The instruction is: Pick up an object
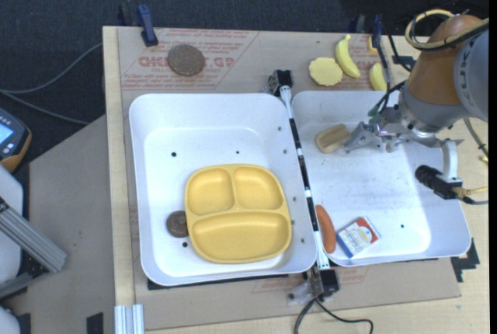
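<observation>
In the right bin (388, 193), a tan bread-like piece (331, 138) lies near the back left corner. My gripper (373, 138) hangs low over the bin just to the right of that piece, close to it, with nothing visibly held. A red-orange sausage (325, 228) lies along the bin's left wall at the front. A small red, white and blue packet (357, 236) sits beside it.
The left bin (155, 130) holds a yellow divided plate (235, 212) with a brown cookie (178, 224) at its left. Behind the bins lie another brown cookie (185, 59), a banana (348, 57) and a yellow slice (326, 71). A black-tipped part (435, 181) hangs off the arm over the right bin.
</observation>
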`<move>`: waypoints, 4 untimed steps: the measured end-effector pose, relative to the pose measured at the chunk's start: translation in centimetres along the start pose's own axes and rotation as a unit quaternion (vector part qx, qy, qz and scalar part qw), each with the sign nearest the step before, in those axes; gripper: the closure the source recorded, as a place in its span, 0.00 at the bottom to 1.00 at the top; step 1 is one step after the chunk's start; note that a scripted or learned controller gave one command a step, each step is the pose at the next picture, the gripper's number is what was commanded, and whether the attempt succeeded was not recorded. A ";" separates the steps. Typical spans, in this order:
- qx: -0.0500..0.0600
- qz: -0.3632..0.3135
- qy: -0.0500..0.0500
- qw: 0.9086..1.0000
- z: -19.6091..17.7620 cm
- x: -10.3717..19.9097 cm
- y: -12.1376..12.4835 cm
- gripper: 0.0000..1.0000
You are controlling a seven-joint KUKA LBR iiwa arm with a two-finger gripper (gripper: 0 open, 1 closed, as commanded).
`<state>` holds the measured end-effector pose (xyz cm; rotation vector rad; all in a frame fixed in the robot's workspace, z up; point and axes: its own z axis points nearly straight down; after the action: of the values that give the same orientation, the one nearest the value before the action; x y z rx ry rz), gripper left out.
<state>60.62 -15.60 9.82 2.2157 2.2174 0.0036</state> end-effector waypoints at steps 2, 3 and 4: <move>-0.001 -0.001 0.000 1.000 1.2 1.1 0.2 0.00; 0.006 -0.002 0.001 1.000 1.6 5.0 6.0 0.00; 0.002 -0.001 0.001 1.000 0.2 4.9 6.1 1.00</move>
<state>66.75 -10.70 9.61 2.2160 2.2220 0.0012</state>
